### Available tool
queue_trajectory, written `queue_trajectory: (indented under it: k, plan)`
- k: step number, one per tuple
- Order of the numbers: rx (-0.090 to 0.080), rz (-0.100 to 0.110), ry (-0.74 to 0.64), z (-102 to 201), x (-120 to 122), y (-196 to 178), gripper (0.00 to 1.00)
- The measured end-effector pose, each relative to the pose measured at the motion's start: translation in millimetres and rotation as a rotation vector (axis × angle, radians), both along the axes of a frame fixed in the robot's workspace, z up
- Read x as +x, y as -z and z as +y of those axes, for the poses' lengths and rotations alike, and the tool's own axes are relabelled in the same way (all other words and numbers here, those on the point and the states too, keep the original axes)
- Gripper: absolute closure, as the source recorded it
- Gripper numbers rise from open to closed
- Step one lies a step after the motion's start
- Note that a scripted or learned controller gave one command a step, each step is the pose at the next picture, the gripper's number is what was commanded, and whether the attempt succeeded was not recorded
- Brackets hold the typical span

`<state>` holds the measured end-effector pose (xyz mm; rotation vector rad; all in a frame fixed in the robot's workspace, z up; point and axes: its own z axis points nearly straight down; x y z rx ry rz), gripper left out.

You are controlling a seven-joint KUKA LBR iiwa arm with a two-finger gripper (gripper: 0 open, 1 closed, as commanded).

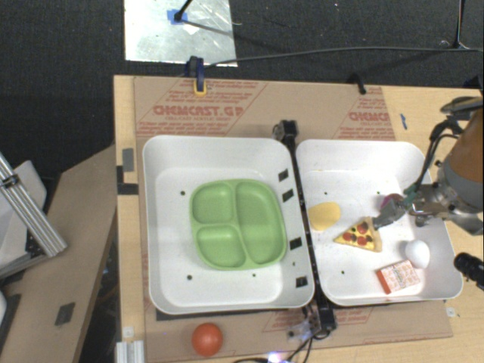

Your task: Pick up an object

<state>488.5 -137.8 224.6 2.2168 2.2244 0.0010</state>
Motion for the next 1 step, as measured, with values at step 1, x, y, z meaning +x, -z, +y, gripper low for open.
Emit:
queue_trajectory:
  k: [1]
  plan:
    - [0.001, 0.003, 0.002, -1.0, 2.8, 62.0, 0.00]
